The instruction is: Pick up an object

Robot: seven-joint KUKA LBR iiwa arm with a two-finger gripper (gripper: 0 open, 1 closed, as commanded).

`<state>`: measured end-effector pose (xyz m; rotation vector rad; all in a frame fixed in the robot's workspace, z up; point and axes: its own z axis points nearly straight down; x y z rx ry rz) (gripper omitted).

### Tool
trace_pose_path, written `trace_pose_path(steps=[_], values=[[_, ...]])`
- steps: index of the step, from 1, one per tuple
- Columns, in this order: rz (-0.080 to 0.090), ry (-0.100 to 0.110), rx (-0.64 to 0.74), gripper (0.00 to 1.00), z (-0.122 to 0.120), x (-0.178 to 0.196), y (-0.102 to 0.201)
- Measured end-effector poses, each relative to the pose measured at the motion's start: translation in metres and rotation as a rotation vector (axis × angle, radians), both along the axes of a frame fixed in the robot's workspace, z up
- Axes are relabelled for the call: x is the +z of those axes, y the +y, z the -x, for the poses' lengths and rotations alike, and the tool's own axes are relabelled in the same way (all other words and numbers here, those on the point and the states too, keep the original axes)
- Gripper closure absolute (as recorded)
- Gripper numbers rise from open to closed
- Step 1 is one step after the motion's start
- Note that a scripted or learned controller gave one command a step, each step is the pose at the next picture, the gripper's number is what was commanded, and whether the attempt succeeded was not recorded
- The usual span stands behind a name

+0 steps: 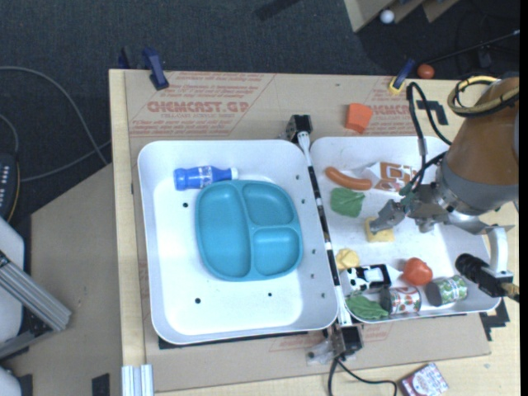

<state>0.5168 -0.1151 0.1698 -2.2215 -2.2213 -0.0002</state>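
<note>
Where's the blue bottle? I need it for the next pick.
The blue bottle lies on its side in the left bin, near the far edge, just beyond the blue divided plate.

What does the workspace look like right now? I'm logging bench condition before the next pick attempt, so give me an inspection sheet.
Surface: board-covered bench bearing a left bin and a right bin, side by side.
Job's things: right bin holds a hot dog, green piece, yellow block, second yellow piece, black-and-white toy, red piece, can, green leaf.
Clutter: left bin holds a blue divided plate and a blue bottle; orange block on the bench outside the bins.
Grippers: hand low over the right bin, just above the yellow block; hold cannot be judged.
Cables: black cable beside the arm; another on the floor at left.
Surroundings: dark carpet.
</note>
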Motion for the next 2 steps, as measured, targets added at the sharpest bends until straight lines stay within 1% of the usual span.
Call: trace_pose_path(steps=[1, 2], values=[[0.0, 0.001, 0.001, 0.0, -0.041, -0.085, -0.001], [0.001, -0.009, 0.001, 1.0, -0.045, -0.07, -0.001]])
